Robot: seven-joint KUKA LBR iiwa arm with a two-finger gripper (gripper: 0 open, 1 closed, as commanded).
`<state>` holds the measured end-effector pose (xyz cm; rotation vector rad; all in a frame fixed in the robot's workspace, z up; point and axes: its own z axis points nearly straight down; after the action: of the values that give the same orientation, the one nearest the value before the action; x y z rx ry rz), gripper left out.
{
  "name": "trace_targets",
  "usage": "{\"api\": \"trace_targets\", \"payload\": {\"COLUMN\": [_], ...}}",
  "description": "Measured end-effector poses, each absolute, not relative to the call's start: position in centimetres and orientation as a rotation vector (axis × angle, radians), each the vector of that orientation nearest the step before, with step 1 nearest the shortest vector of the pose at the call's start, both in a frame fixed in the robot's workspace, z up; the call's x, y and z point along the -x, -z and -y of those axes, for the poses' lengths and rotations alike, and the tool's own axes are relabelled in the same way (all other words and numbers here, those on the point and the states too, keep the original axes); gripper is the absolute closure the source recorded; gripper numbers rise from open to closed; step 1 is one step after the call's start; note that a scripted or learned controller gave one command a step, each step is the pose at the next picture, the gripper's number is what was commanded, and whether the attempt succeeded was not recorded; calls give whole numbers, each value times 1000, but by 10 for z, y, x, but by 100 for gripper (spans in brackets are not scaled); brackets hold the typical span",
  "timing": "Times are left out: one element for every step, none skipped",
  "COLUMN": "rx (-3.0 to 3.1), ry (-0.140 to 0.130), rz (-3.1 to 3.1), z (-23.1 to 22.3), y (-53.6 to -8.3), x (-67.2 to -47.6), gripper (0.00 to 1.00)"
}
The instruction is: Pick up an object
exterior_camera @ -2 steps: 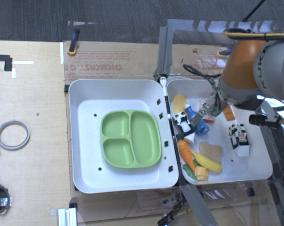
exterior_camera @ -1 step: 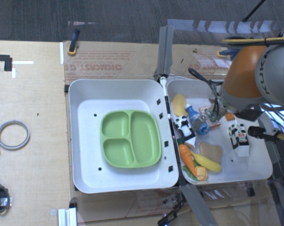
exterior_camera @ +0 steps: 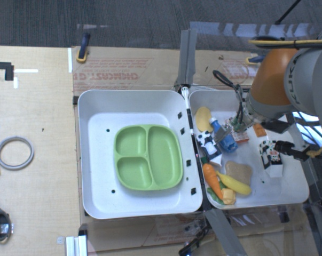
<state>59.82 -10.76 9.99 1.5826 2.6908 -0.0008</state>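
Now two white bins: left bin [exterior_camera: 91,159] with one green divided plate [exterior_camera: 149,157]; right bin [exterior_camera: 289,191] with one carrot [exterior_camera: 211,177] and one banana [exterior_camera: 235,183] at 6 o'clock. Gripper [exterior_camera: 231,135] near 10 o'clock there; grip impossible to tell.

From my seat I see two shallow white plastic bins [exterior_camera: 91,159], smooth with a soft sheen. The green three-compartment plastic tray [exterior_camera: 148,157] looks matt and even. The pale wood table [exterior_camera: 32,105] has a flat, dull finish, and the brown cardboard sheet [exterior_camera: 128,68] behind the bins is matt paper with red print. The arm's orange band [exterior_camera: 270,79] shines glossy, its grey casing [exterior_camera: 307,79] satin. The yellow plastic banana [exterior_camera: 234,182] looks smooth.
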Motion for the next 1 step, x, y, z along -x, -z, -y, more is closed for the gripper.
{"api": "trace_targets", "payload": {"rx": [-1792], "ry": [-8], "rz": [-2553], "z": [107], "y": [-100], "x": [-589], "gripper": [0]}}
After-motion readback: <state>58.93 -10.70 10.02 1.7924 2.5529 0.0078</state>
